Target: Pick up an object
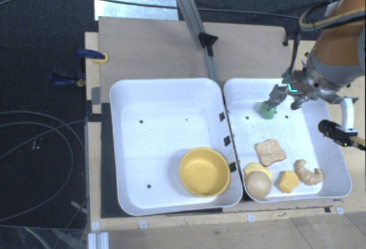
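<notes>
a: where's the thing to pick?

b: a small green object (267,109) lies in the right bin (334,145), toward its far side, well apart from the toy bread pieces near the front edge.

a: and the gripper (284,97)?

b: just above and beside it, fingers spread, nothing between them.

a: how will it handle?

b: probably light, maybe rubbery or smooth plastic (too small to tell). i'd close across its narrow middle, low down, so it doesn't squirt out.
</notes>
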